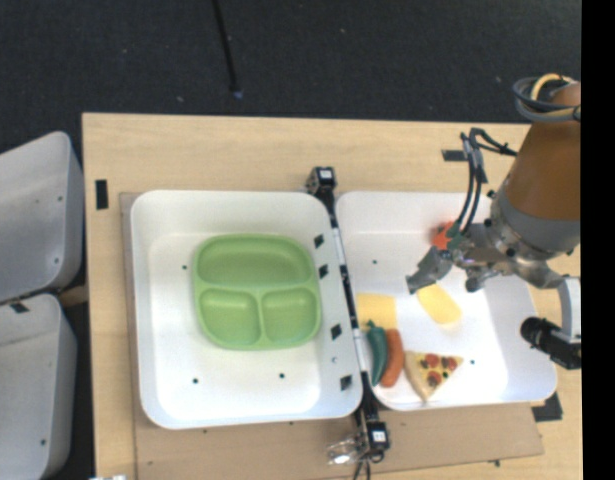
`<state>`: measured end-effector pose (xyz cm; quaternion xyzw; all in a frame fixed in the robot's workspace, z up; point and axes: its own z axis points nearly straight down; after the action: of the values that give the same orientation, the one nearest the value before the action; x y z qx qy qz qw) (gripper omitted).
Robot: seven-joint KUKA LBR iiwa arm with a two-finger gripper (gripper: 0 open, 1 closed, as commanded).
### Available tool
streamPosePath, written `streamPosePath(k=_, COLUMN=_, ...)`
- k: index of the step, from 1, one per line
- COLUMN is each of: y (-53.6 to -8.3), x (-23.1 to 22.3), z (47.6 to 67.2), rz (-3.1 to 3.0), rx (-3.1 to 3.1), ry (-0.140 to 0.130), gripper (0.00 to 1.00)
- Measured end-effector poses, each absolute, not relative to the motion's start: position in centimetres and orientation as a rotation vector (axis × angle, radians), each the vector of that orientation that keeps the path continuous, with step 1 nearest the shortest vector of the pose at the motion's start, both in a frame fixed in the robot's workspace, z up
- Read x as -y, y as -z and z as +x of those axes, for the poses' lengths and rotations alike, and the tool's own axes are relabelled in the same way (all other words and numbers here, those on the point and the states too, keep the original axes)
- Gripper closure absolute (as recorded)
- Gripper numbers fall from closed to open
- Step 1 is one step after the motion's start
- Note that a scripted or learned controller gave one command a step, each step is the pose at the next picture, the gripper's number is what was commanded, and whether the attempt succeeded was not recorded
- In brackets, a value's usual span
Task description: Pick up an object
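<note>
My gripper (449,278) hangs over the right bin (487,218), its two grey fingers spread apart and open, with nothing between them. Just below and in front of it lies a yellow rounded piece (440,306). A small red-orange item (442,236) sits behind the gripper's left finger. A flat yellow slab (377,311) lies at the bin's left side. Near the front edge are a green pepper (373,344), an orange-red carrot-like piece (390,356) and a pizza slice (432,368).
The left bin (157,298) holds a green divided plate (257,291). A ridge with black clips (339,288) separates the two bins. The arm's orange band (549,173) and cables stand at the right bin's back right. A black fitting (547,338) sits at the right edge.
</note>
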<state>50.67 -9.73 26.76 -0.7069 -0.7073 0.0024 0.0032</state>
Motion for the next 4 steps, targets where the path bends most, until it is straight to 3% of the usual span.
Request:
streamPosePath(k=1, y=-27.2, x=9.7, z=50.8, rz=-2.219, rx=2.226, ry=0.001, gripper=0.00)
streamPosePath(k=4, y=-14.4, x=9.7, z=51.0, rz=-2.219, rx=2.219, ry=-0.006, gripper=0.00)
